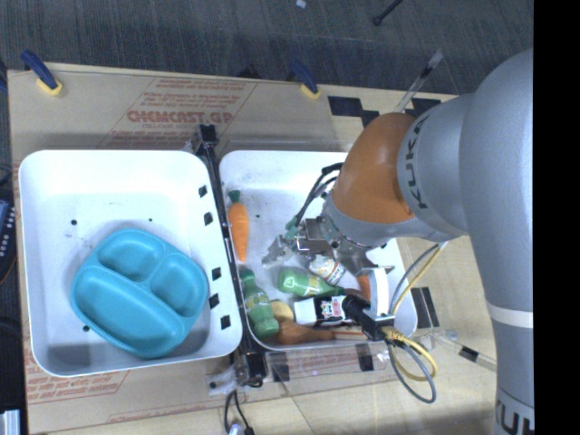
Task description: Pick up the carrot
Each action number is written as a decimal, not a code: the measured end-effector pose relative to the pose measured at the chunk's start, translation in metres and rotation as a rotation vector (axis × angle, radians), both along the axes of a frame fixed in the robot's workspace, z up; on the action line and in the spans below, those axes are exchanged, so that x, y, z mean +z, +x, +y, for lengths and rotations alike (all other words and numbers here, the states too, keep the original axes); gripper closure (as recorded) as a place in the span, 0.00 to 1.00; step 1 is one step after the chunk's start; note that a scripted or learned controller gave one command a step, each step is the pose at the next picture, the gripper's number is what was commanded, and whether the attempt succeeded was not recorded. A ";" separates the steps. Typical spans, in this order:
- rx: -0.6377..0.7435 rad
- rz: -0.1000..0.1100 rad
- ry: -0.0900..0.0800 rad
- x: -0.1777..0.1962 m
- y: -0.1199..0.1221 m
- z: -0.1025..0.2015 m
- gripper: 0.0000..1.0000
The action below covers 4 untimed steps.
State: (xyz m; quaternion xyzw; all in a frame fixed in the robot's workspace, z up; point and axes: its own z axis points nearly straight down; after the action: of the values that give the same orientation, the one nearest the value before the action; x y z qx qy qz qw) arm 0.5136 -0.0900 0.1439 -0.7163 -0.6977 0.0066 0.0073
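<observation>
Carrot (238, 229): It lay in the right bin, close against that bin's left wall, lengthwise, with its green top toward the far end. It was orange, smooth and tapered, most likely a plastic toy.

Right bin (272, 166): Shallow and white, with hard, slightly glossy walls. Its near end was crowded with small things, while the far end was mostly bare.

Arm (453, 170): Grey and rounded, with an orange band above the wrist. It reached in from the right and hung over the middle of the right bin.

Gripper (313, 243): A cluster of metal and cable under the wrist, hanging to the right of the carrot and apart from it. I could not tell how it was set, and nothing was visibly held in it.

Clutter: A green, rounded piece (299, 284) lay just below the gripper. More green bits (258, 311) and a brown stick-like piece (304, 333) lay at the near wall. These sat near the carrot's lower end, so a grasp looked easier higher up.

Left bin (54, 188): White like the other, it held a blue plate (136, 288) with divided sections, of smooth moulded plastic.

Tabletop (163, 107): Covered in printed brown cardboard, with blue clamps at the far edge.

Progress: By my reckoning the carrot was not yet picked up.
</observation>
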 end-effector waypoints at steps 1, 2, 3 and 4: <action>-0.173 -0.012 -0.004 -0.038 0.046 -0.013 0.00; -0.341 -0.012 -0.006 -0.043 0.118 -0.005 0.00; -0.489 -0.013 -0.010 -0.021 0.143 -0.001 0.00; -0.664 -0.005 -0.012 -0.054 0.092 -0.002 0.00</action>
State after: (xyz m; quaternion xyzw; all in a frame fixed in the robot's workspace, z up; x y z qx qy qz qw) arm 0.6054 -0.0924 0.0899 -0.9046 -0.4262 0.0062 0.0032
